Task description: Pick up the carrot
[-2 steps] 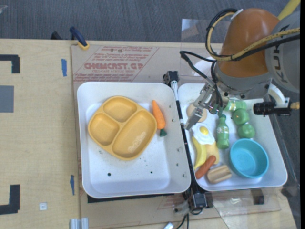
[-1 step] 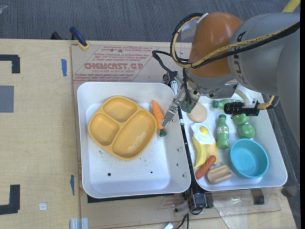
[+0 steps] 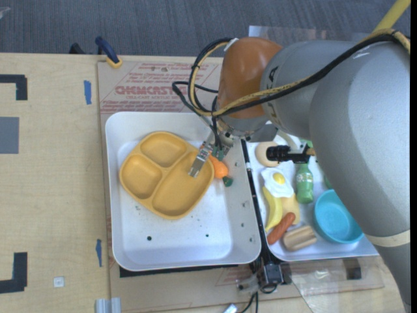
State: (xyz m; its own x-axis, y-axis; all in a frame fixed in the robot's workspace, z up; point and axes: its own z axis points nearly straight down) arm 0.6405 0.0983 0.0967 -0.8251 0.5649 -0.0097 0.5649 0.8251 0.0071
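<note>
The carrot [image 3: 220, 169] is a small orange toy with a green top, lying in the left white bin [image 3: 169, 250] just off the right rim of a yellow divided plate [image 3: 166, 175]. My gripper [image 3: 207, 164] hangs low over that rim, right beside the carrot on its left and touching or nearly touching it. The carrot's upper part is partly hidden under the wrist. The arm's orange band [image 3: 244, 77] rises behind it.
The right bin [image 3: 326, 256] holds a doughnut [image 3: 266, 154], a green bottle [image 3: 303, 182], a fried egg [image 3: 279, 184], a banana [image 3: 276, 208], a red sausage [image 3: 281, 227], a bun [image 3: 300, 238] and a blue bowl [image 3: 333, 218]. The divider between the bins runs close to the carrot's right.
</note>
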